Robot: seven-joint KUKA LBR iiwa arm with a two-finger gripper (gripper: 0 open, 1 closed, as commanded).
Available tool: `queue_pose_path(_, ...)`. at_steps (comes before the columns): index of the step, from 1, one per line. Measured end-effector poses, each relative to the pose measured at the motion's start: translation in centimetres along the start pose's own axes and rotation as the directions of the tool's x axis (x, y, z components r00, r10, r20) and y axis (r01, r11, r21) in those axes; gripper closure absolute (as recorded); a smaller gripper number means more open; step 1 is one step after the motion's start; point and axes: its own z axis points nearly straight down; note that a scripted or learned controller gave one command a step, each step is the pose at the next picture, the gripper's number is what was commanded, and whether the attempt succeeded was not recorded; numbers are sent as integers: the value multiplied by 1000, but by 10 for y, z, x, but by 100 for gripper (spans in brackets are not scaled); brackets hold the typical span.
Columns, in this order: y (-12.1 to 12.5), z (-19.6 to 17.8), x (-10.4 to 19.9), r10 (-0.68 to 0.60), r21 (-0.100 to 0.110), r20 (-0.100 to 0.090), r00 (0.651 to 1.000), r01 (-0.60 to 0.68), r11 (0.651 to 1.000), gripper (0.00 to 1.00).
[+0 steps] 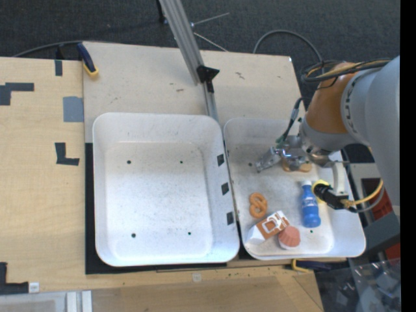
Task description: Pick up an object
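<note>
My gripper (268, 161) hangs over the upper middle of the right bin (242, 135), reaching in from the right under the grey arm with its orange band (325, 109). A small tan object (301, 166) lies just to its right, partly under the wrist. Lower in the same bin lie an orange pretzel-shaped piece (258, 205), an orange and white box (273, 225), a red rounded object (290, 238) and a blue bottle with a white cap (310, 205). I see nothing held in the gripper.
The left bin (104, 174) sits beside the right one, their walls touching. A slanted metal pole (185, 38) crosses the bench behind the bins. Cables (344, 200) run along the right bin's right side.
</note>
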Motion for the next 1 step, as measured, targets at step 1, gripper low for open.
queue_pose_path(1,1,-13,1,-1,-2,-2,1000,1,1000,100)
